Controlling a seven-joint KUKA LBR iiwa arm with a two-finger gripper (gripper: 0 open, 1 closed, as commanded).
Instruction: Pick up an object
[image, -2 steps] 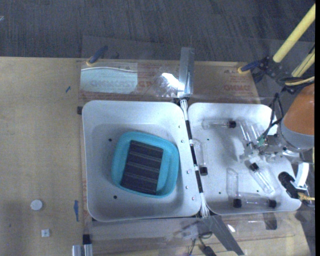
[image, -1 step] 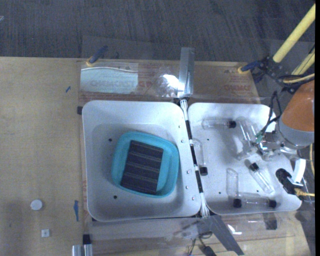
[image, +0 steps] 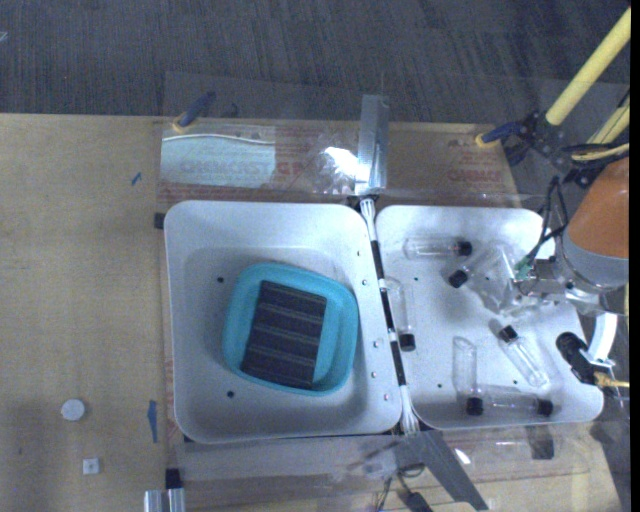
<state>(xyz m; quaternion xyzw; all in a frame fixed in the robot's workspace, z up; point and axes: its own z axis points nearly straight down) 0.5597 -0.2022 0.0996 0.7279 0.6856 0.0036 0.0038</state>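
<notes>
Several clear plastic tubes with black caps lie scattered in the right bin (image: 430, 380): one at the back (image: 435, 246), one slanted near the middle (image: 522, 355), one along the front wall (image: 508, 405). Another tube (image: 392, 305) lies along the divider between the bins. In the left bin (image: 200, 250) sits a light blue tray (image: 240, 310) holding a dark ribbed block (image: 287, 332). My gripper (image: 527, 290) hangs low over the right side of the right bin, beside a clear tube (image: 488, 272). The orange band of the arm (image: 610, 215) is just above it.
A metal bracket (image: 373, 150) and a taped plastic sheet (image: 220, 160) lie behind the bins. A yellow pole (image: 595, 65) and cables stand at the back right. A small white disc (image: 72, 408) rests on the wooden bench at the left.
</notes>
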